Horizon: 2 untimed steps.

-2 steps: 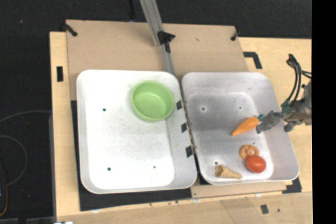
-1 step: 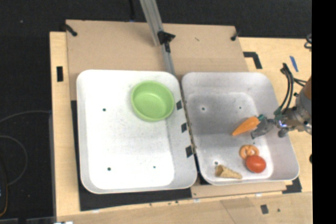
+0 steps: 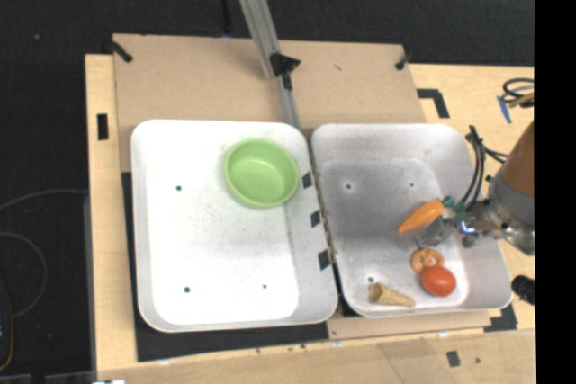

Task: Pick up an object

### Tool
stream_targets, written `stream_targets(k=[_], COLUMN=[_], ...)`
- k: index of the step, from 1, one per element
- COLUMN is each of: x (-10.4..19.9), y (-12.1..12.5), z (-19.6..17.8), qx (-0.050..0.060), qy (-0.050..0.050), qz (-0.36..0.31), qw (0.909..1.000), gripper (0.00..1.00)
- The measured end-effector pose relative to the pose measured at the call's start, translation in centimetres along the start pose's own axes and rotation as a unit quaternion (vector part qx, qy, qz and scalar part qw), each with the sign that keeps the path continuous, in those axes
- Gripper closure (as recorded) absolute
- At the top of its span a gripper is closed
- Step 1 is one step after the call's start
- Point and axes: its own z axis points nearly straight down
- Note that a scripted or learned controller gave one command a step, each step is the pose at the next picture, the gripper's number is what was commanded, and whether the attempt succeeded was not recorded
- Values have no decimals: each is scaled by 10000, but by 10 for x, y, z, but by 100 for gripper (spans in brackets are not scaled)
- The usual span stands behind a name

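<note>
My jaws [image 3: 441, 227] low in right bin [image 3: 378, 148], near worktop's right edge, beside carrot [image 3: 421, 216]. Open or closed, cannot tell. Carrot tilted, maybe lifted. Tomato [image 3: 438, 281], cone [image 3: 390, 294] cluster by front wall.

Arm [image 3: 515, 175] enters from the right edge of the camera view, over the right-hand bin [image 3: 387, 144]. Orange band visible at the frame edge, above the bin's right wall; grey wrist section below it, angled down and leftward into the bin. Dark cables loop along the wrist's left side. Pincer [image 3: 443, 227] sits low inside the bin, in its right half, pointing left toward the bin's middle. Finger gap not resolvable at this resolution; the metal parts blur together. Rest of arm cut off by the frame.
</note>
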Motion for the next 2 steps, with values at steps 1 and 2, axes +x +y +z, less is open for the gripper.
stream_targets(k=[1,2], x=[-1,-3], y=[3,5], z=[-14,-78], qx=[-46,-61], qy=[-7,-17], qz=[20,-28], qw=[10000,10000], gripper=[100,100])
